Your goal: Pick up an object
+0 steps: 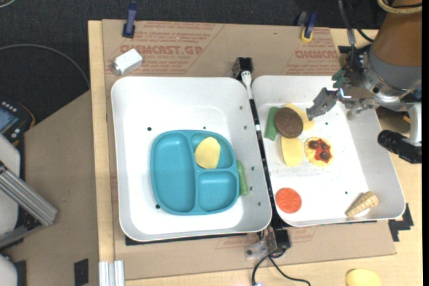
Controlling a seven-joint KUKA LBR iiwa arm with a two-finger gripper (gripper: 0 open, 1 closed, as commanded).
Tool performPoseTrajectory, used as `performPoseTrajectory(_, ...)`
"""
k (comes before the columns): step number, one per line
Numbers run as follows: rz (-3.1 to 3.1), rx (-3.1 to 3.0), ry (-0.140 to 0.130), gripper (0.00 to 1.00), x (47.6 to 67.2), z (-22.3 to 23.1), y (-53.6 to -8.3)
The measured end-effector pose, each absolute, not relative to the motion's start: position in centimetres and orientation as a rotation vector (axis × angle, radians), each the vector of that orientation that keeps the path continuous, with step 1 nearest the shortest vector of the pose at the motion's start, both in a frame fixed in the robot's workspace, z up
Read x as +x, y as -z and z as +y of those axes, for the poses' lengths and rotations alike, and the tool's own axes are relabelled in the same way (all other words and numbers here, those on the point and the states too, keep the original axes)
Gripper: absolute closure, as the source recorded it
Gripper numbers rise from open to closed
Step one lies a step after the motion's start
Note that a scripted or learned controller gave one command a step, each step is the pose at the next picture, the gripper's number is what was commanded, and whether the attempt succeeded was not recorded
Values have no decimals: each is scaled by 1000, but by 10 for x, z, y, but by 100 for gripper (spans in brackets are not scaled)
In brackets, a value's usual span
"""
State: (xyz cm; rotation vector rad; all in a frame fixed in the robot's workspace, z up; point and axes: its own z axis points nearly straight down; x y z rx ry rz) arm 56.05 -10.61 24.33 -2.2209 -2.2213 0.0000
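While the arm reaches in from the right, the scene reads as follows.

Gripper: hangs over the far part of the right bin, its dark tip just right of the brown disc; whether it is spread or pressed together I cannot tell.
Right bin: white, shallow, on the desk.
Brown disc: round, lying on a yellow piece beside a green strip at the bin's left wall.
Yellow slab: just near of the disc.
Pizza-like piece: red-topped, touching the slab's right side.
Red disc: near left part of the right bin.
Cone: tan, ridged, near right corner.
Left bin: holds a teal divided tray.
Yellow oval: in the tray's far right compartment.
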Motion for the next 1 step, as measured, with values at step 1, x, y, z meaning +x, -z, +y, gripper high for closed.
performPoseTrajectory(1,-2224,-2223,3,100,561,-106,-254)
